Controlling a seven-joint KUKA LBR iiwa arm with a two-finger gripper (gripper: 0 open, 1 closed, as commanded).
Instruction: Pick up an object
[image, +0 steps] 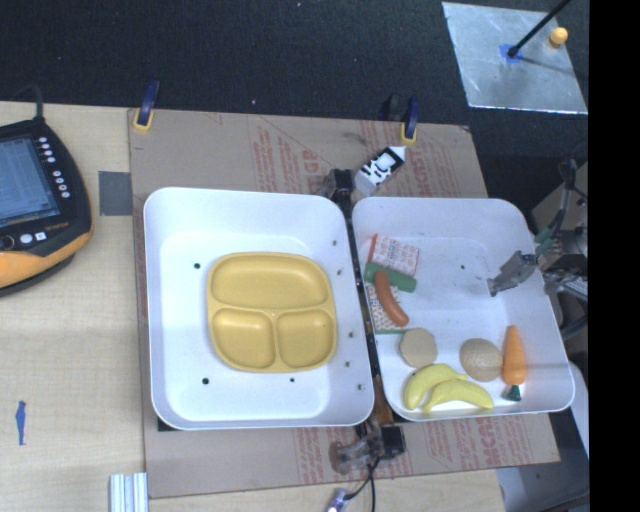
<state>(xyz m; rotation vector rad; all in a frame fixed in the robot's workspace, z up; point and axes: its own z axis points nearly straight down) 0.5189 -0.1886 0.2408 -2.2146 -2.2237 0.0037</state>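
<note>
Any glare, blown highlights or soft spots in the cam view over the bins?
Camera view: the left bin is brightly lit and its left wall is nearly washed out, while the yellow tray keeps clear detail; the right bin is evenly lit, with soft shadows under the banana; the gripper at the right edge looks small and blurry.

Bright, even overhead light washes the two white bins (250, 310) nearly featureless, with soft shadows along their inner walls. The floor above stays dark. Focus is mildly soft; the right edge seems blurrier.
</note>
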